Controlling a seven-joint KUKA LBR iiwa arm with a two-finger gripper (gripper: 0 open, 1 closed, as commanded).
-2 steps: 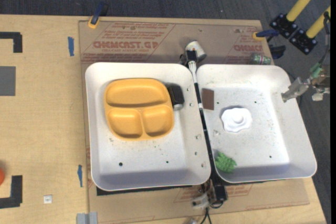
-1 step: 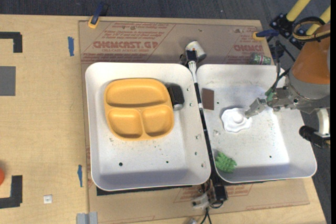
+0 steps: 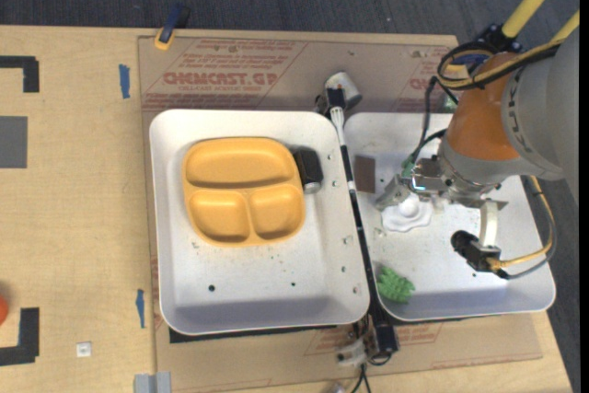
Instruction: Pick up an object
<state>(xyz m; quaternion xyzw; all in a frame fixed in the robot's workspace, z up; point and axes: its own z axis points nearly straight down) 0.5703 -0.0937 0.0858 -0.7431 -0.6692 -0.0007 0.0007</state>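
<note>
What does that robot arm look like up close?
The arm is a fat grey cylinder with an orange band near the wrist. Black and yellow cables loop around it, and a metal gripper sits at its end.

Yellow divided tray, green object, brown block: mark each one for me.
yellow divided tray (image 3: 244,189): camera view, on the ridge between its compartments.
green object (image 3: 396,285): camera view, its middle.
brown block (image 3: 364,173): camera view, centre of its top face.
</note>
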